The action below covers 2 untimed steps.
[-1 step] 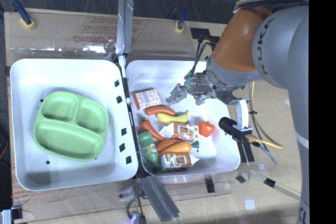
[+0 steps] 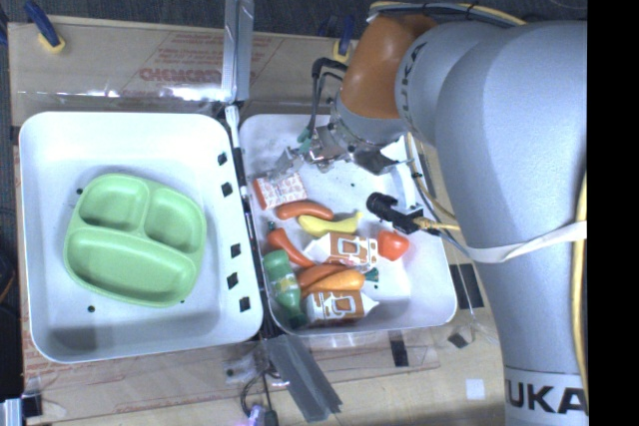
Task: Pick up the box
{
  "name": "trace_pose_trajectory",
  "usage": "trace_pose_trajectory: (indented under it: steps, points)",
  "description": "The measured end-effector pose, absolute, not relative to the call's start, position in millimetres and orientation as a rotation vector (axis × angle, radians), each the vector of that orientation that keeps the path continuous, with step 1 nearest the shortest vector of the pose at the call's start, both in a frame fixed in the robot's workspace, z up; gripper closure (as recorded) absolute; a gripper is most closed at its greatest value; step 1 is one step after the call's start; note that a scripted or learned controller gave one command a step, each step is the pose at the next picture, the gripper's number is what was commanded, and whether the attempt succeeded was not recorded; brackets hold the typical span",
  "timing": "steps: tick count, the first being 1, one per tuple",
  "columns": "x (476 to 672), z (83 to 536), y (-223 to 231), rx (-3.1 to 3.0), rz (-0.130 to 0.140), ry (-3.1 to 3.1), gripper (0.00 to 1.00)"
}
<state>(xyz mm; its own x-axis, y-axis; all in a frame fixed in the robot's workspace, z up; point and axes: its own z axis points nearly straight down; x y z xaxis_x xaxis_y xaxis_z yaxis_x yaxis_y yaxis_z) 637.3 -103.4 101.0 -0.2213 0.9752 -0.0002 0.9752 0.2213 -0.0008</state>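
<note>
- Camera view, from above: my arm (image 2: 479, 115) reaches in from the right over the right bin (image 2: 439, 299), orange band (image 2: 374, 65) above the wrist, gripper (image 2: 318, 147) low at that bin's upper-left part.
- Gripper state: can't tell. The wrist hides the tips; nothing visibly carried.
- Box, as I read the task: small red-and-white carton (image 2: 280, 190), lying flat near the bin's left wall, just below-left of the gripper. No contact that I can make out.
- Other cartons lie lower in the pile: one w/ orange print (image 2: 351, 251) mid-bin, another (image 2: 334, 306) at the near edge. Either could be the target; unsure.
- Clutter btwn them: toy carrot (image 2: 305, 211), banana (image 2: 329, 224), tomato (image 2: 394, 244), green veg (image 2: 280, 274), all heaped toward the left wall.
- Left bin (image 2: 40, 314) holds a green divided tray (image 2: 135, 239), well apart from the action.
- My read: approach stage, pick not yet made; the carton close to the wall leaves little finger room.
- Both bins sit side by side on the desk (image 2: 120, 55).
</note>
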Motion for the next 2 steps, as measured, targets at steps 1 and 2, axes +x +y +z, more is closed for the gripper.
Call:
trace_pose_trajectory:
  steps: [1,2]
  points:
    - [633.4,97.2,-102.6,-2.001,-0.006,-2.428,0.0]
    - [638.5,96.9,-101.9,-2.067,-0.007,-2.372,0.0]
